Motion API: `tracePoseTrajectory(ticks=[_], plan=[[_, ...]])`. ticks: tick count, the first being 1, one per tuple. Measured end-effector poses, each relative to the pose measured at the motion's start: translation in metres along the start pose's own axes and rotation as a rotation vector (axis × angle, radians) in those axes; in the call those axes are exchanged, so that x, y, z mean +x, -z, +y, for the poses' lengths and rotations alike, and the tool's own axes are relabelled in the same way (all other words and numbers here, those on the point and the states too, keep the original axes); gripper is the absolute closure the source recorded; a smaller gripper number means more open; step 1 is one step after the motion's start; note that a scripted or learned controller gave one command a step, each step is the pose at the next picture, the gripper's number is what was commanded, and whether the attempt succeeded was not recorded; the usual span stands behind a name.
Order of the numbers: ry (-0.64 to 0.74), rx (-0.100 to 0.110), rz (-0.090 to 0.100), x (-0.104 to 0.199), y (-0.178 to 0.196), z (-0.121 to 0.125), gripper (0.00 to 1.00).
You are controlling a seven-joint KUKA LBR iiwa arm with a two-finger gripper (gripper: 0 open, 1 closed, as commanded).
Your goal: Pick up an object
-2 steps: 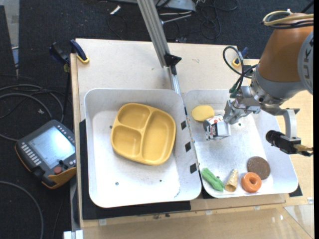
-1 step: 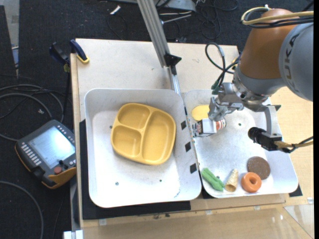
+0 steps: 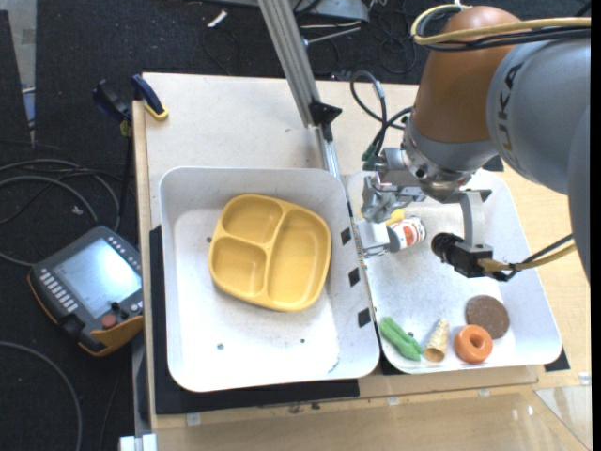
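1. Overhead, a pale bench (image 3: 235, 125) is seen carrying two shallow white bins side by side, with a dark mat showing under their near edge.
2. The left bin (image 3: 188, 346) is occupied by a yellow divided plate (image 3: 270, 251) with three compartments, lying flat near the middle.
3. The right bin (image 3: 526, 280) is reached into by the grey arm (image 3: 526, 92), whose orange band is seen above the wrist.
4. The claw (image 3: 380, 216) is placed low at the right bin's left side, just beside a small white bottle with a red cap and orange label (image 3: 406, 232), which lies on its side; whether the two touch cannot be told, nor whether the claw's jaws are apart or together.
5. Along the right bin's near edge, a green pod (image 3: 401, 338), a tan cone (image 3: 437, 340), an orange ring (image 3: 473, 343) and a brown disc (image 3: 487, 316) are grouped close together.
6. A black fitting with a cable (image 3: 465, 255) is seen hanging beside the claw.
7. A grey metal post (image 3: 291, 54) is mounted at the bench's far side, and a blue and yellow clamp (image 3: 146, 97) sits at its far left corner.
8. Around the bench, dark floor (image 3: 66, 54) with black cables is visible, and a teach pendant with a screen (image 3: 89, 289) lies at the left.
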State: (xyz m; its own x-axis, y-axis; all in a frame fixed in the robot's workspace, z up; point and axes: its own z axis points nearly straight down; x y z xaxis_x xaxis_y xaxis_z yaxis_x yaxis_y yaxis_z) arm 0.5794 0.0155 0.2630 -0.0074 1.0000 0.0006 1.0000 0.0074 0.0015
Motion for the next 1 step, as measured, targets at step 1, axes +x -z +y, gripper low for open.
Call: tracePoseTrajectory(ticks=[1], plan=[[0.001,0.003,0.001,0.0558,-0.0127,0.004,1.0]])
